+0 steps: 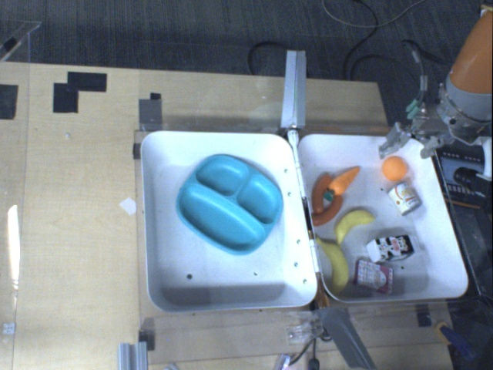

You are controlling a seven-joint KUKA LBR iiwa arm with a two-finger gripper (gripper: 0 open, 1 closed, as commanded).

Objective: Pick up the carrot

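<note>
The carrot (344, 179) lies in the right bin (454, 268), in its upper-left part near the divider between the two bins, well apart from the gripper (412, 133), which hangs over the bin's upper-right rim. Whether the jaws are apart or together cannot be told from this slanted view; nothing shows between them, so the carrot is not yet picked up.

Several things could go wrong from here. The carrot's lower end lies against, or over, a curved reddish-brown piece (325, 210) with a small green-and-red spot on it, and exactly where one ends and the other begins is hard to tell. A grasp aimed at that lower end would likely catch both things, or the wrong one. The bin wall stands just beside that end, so a jaw descending there could strike the wall and skew the grasp. An orange ball (395, 169) of much the same colour sits between the gripper and the carrot, with a small tin (404, 199) just below it; a low sweep across the bin could knock either one. The banana (352, 224) lies near enough below to get nudged too.

The carrot's long axis runs diagonally, from lower left to upper right. Its narrow tip points up and right, toward the ball, and its thicker end points down and left, toward the divider. Closing across that diagonal near the free upper half looks the safer choice.
</note>
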